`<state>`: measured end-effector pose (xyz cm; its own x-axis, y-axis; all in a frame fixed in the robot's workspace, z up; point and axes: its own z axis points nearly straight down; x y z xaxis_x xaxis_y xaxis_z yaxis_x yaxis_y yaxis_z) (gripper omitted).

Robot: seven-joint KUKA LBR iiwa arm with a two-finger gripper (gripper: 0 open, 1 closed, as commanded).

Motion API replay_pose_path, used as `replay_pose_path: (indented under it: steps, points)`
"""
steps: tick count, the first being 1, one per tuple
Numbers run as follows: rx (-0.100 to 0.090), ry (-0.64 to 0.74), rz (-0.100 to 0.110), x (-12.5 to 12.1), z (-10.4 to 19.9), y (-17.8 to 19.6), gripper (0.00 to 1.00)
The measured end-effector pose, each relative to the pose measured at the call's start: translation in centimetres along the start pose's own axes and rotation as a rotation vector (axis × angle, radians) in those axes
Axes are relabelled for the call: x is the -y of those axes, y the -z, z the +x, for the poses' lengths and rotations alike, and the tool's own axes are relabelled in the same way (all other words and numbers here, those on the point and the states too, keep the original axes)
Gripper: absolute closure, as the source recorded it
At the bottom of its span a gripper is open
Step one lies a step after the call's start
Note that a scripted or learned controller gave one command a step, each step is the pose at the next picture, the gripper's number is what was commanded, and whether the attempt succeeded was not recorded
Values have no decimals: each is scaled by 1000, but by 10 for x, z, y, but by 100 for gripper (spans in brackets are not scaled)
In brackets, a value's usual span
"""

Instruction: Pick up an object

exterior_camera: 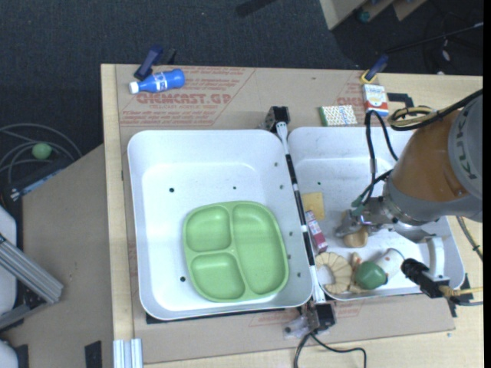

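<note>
Tan and matte, rounded like a bread roll or a wooden toy: lump (354, 238) low in right bin (337, 171), near the middle, just under the hand (355, 219) and maybe touching it. Hard to tell whether hand open or closed; nothing visibly gripped. Grey arm (430, 175) with orange band reaching in from the right.

Judged light and fairly stiff, not fragile, surface dull enough not to slip. Best taken across its widest part from above, squarely, so as not to squirt sideways against smooth white plastic.

Close neighbours, likely to crowd a grasp: green, glossy, pepper-shaped toy (370, 274) below; pale ridged fan-shaped piece (335, 267) beside that; small white item (391, 261) to its right. Nearer the divider, flat yellow card (312, 203) and slim pink packet (314, 232), both thin and awkward to pinch off the floor.

Left bin (153, 159) holding pale green plate (230, 251), three compartments, rounded corners, smooth moulded plastic. On tan board table (230, 90), blue bottle (157, 81) on its side, well apart from both bins.
</note>
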<state>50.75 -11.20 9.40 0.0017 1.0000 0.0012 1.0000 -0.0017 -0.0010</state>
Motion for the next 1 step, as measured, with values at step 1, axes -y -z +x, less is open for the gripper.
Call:
replay_pose_path:
  steps: [1]
  points:
    - [0, 3, -3, -9, 63, 131, 100]
